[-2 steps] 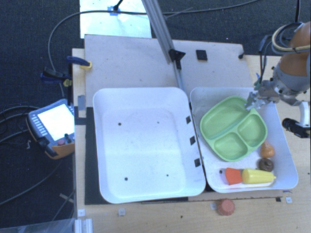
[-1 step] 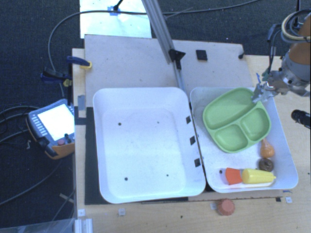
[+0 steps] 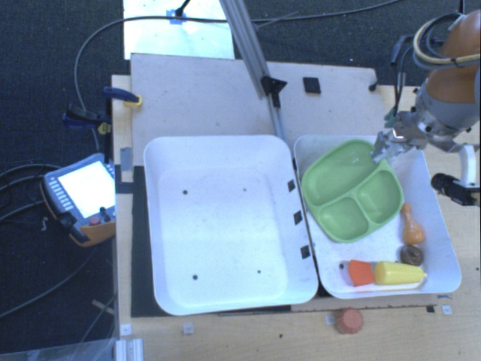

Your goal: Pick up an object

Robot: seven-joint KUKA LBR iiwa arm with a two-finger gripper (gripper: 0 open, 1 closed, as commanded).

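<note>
Green plastic divided plate (image 3: 352, 191), three compartments, lies flat in the right bin (image 3: 443, 235), upper-left part, tilted diagonally in the camera view. It looks light, stiff and probably slick: a thin moulded shell with a raised rim.

Gripper (image 3: 385, 147) sits at the plate's upper-right rim, touching or just above it; can't tell which from this angle. Jaws too blurred against the rim to call apart or together, so no claim that anything is held.

Best hold on the plate is likely the rim, pinched edge-on, or a divider ridge. A flat-on approach gives the jaws nothing to close on. A rim grasp far from centre will probably let the plate tip and swing.

Other candidates along the bin's lower right:
- small orange-and-tan bottle-like item (image 3: 410, 226), rounded, may roll
- dark ring-shaped piece (image 3: 411, 255) just below it, small, detail unclear
- yellow elongated block (image 3: 398, 274) touching a red-orange piece (image 3: 361, 273) at the bottom wall, little clearance for jaws on the wall side

Left bin (image 3: 154, 201) sits beside the right one on the counter (image 3: 203, 89).
</note>
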